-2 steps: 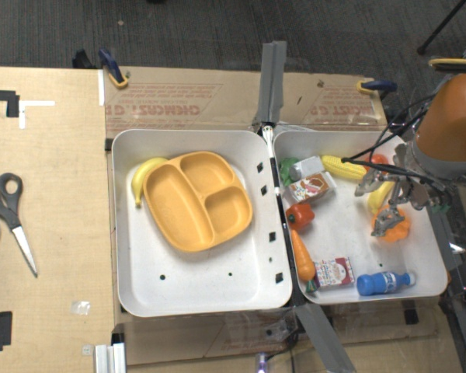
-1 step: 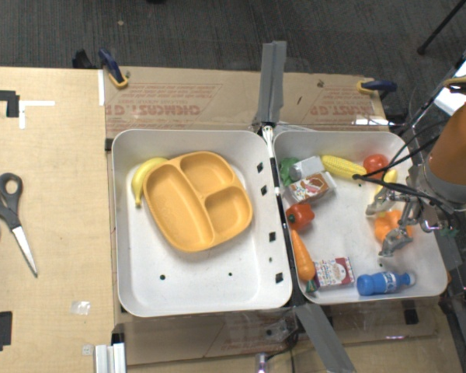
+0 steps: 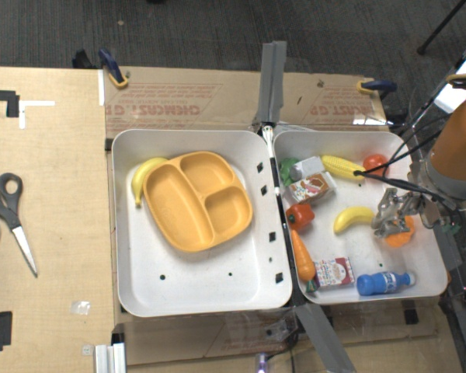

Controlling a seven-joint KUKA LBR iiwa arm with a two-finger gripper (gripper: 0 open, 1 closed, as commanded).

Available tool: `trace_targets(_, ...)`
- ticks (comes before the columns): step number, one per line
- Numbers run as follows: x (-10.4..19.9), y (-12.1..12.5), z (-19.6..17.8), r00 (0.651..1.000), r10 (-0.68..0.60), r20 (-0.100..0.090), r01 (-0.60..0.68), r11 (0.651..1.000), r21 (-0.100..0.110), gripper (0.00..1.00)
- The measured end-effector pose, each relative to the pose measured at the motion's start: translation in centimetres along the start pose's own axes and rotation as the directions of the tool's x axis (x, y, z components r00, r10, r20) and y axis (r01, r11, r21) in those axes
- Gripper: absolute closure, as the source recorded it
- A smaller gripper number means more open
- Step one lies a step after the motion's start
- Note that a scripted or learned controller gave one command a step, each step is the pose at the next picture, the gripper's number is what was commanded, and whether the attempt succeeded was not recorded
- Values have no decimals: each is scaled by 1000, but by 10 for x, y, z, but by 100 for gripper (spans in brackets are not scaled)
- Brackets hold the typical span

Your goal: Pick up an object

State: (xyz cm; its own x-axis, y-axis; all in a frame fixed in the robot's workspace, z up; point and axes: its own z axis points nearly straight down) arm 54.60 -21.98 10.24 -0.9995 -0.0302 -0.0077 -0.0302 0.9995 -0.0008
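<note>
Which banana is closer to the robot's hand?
The banana in the right bin, lying just left of the end effector. The other banana is far off in the left bin, tucked against the orange tray.

A dark grey carpet floor (image 3: 217,14) lies behind the bench. The bench top (image 3: 46,208) is light wood, and a brown cardboard sheet (image 3: 186,103) is fixed on it with blue clamps (image 3: 113,68). A pair of scissors (image 3: 15,216) lies on the wood at the left.

My right bin (image 3: 429,284) is crowded: banana (image 3: 352,218), orange (image 3: 400,234) and blue bottle (image 3: 384,283) hem me in closely. The left bin (image 3: 188,290) offers open floor below the yellow divided plate (image 3: 198,200).
</note>
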Motion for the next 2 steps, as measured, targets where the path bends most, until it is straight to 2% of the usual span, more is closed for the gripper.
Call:
trace_targets(1,0,0,0,1000,0,0,0,1000,0,0)
trace_targets(2,7,82,11,1000,-19,-6,19,1000,-2,0)
